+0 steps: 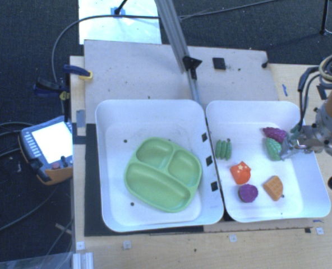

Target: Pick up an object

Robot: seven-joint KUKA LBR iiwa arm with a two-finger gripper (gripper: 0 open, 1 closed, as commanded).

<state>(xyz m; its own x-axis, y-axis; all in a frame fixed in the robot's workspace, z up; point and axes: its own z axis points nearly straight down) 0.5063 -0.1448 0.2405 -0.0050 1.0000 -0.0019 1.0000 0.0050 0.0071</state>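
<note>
A dark carpeted floor (20, 32) surrounds a pale wooden bench (278, 74) topped with a light board (143, 66). Black cables (250, 7) trail across the carpet. A handheld screen pendant (47, 148) glows at the far left, beside blue clamps (73, 70).

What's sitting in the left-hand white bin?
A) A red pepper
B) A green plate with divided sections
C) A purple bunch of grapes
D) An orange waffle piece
B: the green divided plate lies alone in the left bin, while the toy foods, such as the purple grapes and the orange waffle piece, all lie in the right bin.
</note>
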